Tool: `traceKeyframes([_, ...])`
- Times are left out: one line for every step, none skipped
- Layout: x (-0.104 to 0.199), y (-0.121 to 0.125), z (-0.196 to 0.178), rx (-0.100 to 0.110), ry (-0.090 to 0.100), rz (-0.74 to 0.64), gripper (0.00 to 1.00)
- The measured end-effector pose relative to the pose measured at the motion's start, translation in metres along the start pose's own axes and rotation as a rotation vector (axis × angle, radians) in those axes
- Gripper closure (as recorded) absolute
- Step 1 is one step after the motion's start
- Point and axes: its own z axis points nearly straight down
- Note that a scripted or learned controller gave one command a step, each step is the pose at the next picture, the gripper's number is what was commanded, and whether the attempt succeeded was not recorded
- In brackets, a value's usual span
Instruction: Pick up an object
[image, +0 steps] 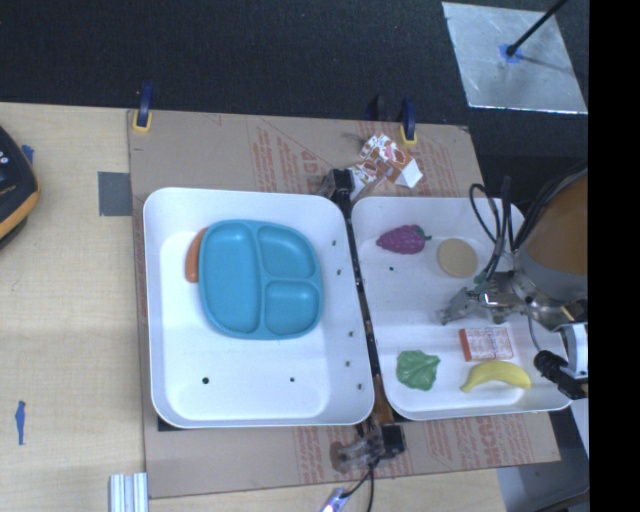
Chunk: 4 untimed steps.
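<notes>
Probably the step in hand is the approach, and doing it well means picking 1 target in the right bin (400, 405) — the red-and-white packet (487, 344) lies just beside the gripper (462, 311), the tan disc (457, 257) near it, the yellow banana (496, 376) and green leafy piece (417, 368) toward the near edge, the purple grapes (402, 239) farther off — then centring over it and dropping straight down before closing. Currently the arm (555, 250) reaches in from the right, wrist low over the right bin, gripper pointing left with jaws looking spread and nothing visible between them. Left bin (175, 380) holds a blue divided plate (262, 278) over an orange item (191, 258), well apart from the gripper.
</notes>
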Motion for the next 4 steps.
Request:
traceKeyframes([0.022,0.090,-0.042,-0.004,0.000,-0.002,0.00])
traceKeyframes([0.090,0.103,-0.106,-0.003,0.001,-0.003,0.00])
traceKeyframes([0.050,0.074,-0.038,0.001,-0.002,-0.001,0.00])
traceKeyframes([0.079,0.120,0.000,0.000,0.000,-0.003,0.00])
